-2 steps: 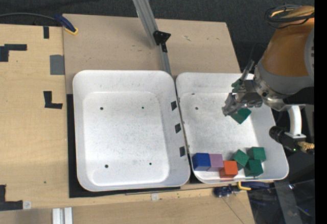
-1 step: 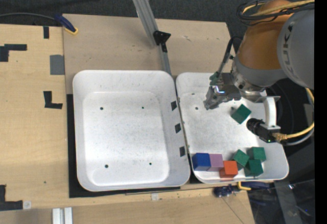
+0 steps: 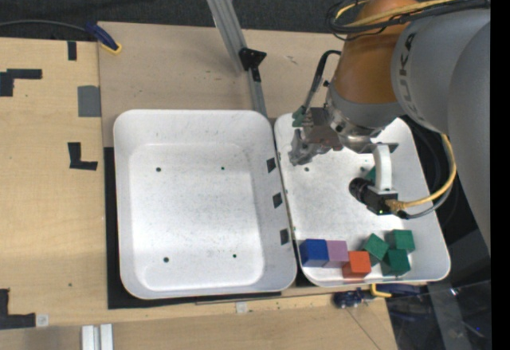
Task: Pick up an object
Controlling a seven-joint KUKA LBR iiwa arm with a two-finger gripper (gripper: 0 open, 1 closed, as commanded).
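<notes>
My gripper (image 3: 301,151) hangs over the upper left part of the right bin (image 3: 414,173), near the wall it shares with the left bin. Nothing shows under or in it. Along the right bin's near edge lie several small blocks: a blue cube (image 3: 315,251), a pale purple cube (image 3: 338,250), an orange cube (image 3: 358,262) and three green blocks (image 3: 396,261), (image 3: 376,245), (image 3: 403,241). These blocks sit well below the gripper in the view, apart from it.
The left bin (image 3: 127,181) stands beside the right one, their walls touching. A grey metal bar (image 3: 231,21) slants down from the top to the bins' far edge. The arm's orange band (image 3: 370,61) and a black cable fitting (image 3: 374,195) overhang the right bin.
</notes>
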